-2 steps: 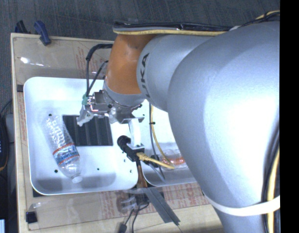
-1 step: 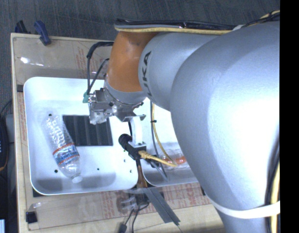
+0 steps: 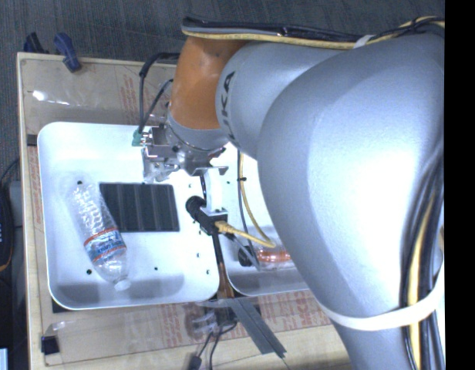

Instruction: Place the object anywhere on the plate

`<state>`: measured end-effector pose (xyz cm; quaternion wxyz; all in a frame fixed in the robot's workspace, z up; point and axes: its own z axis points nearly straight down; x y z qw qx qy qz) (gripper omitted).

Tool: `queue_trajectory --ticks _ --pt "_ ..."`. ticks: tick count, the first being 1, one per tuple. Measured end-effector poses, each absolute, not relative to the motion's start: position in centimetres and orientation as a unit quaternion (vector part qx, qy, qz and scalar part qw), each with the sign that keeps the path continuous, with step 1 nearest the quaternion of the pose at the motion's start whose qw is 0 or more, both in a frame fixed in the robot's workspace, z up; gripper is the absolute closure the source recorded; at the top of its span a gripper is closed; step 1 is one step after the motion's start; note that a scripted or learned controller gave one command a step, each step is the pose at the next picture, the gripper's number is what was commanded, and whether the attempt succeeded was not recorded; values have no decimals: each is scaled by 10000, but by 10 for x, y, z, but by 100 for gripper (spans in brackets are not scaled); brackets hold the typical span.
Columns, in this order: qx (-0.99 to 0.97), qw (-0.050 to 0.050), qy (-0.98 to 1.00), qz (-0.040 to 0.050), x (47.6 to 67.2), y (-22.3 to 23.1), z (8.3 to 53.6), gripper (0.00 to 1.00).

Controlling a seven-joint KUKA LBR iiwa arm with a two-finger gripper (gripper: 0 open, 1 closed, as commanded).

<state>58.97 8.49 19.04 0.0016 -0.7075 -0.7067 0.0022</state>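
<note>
A black ridged rectangular plate (image 3: 139, 207) lies flat in the middle of the left white bin (image 3: 60, 141). To its left, a clear plastic bottle (image 3: 97, 231) with a blue label lies on its side, cap toward the bin's front edge. My gripper (image 3: 157, 165) hangs over the left bin just behind the plate's far right corner, and nothing shows in it. A small shiny copper-coloured object (image 3: 273, 258) peeks out in the right bin (image 3: 253, 287), below the arm.
The grey arm with its orange band (image 3: 200, 83) covers most of the right bin. A blue clamp (image 3: 68, 52) sits on the bench's back left corner. A dark bracket (image 3: 253, 331) juts out at the front between the bins.
</note>
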Motion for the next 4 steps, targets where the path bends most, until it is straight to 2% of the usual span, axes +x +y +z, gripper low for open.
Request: queue_trajectory --ticks 1,2,3,4 --pt "-6371 5 -7708 7 621 88 191 100" --pt "-6343 12 -7731 16 621 89 201 100" --pt "-7649 27 -6441 39 590 129 108 100" --pt "-6615 5 -7499 8 606 57 192 100"
